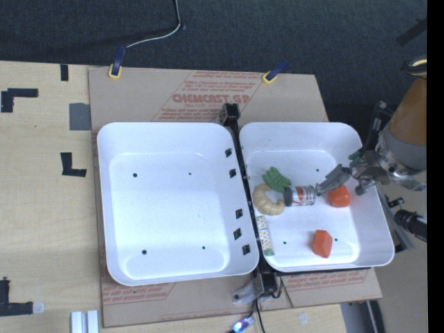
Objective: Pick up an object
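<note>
The right bin [368, 255] holds several small items. A green toy [276, 179] lies beside a cream ring [267, 201], and a small can with a red label [303, 195] rests on its side next to the ring. An orange-red ball [339, 198] lies right of the can, and a red-orange piece [321, 243] sits nearer the front. My gripper [345, 185] hangs at the bin's right side, just above the orange-red ball. It is open, with one dark finger [331, 180] reaching toward the can and the other near the bin's right wall. Nothing is held between them.
The left bin [111, 186] stands beside the right one on a cardboard sheet [201, 96]. A printed strip [263, 234] lies along the right bin's left wall. The arm's grey and orange body [409, 130] stands over the bench's right edge.
</note>
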Controlling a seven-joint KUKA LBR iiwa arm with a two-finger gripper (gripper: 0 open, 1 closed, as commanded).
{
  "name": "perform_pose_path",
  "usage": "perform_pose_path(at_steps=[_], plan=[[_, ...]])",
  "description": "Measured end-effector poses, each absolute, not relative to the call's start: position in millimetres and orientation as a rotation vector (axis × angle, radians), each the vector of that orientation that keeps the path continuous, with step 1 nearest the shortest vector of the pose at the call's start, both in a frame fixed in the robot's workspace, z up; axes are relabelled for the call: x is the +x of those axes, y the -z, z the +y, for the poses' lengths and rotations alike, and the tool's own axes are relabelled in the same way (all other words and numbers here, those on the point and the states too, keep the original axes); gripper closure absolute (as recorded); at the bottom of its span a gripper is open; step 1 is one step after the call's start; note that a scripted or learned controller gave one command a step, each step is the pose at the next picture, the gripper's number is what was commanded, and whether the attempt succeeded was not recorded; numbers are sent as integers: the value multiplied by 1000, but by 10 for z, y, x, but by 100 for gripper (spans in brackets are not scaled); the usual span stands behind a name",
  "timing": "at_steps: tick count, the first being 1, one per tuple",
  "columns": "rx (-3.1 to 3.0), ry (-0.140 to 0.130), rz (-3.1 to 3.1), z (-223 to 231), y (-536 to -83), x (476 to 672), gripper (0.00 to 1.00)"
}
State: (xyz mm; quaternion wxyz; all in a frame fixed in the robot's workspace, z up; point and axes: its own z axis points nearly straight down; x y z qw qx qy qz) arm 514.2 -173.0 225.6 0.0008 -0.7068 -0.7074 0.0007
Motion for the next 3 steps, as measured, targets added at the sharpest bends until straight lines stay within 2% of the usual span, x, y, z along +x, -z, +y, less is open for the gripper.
perform_pose_path(at_steps=[1,2,3], plan=[[-2218,4,-2230,-1004,-3115,5761,0],[-2222,-5,-2225,-955,-1105,5662,0],[-2234,28,-2245,-975,-1111,5648,0]])
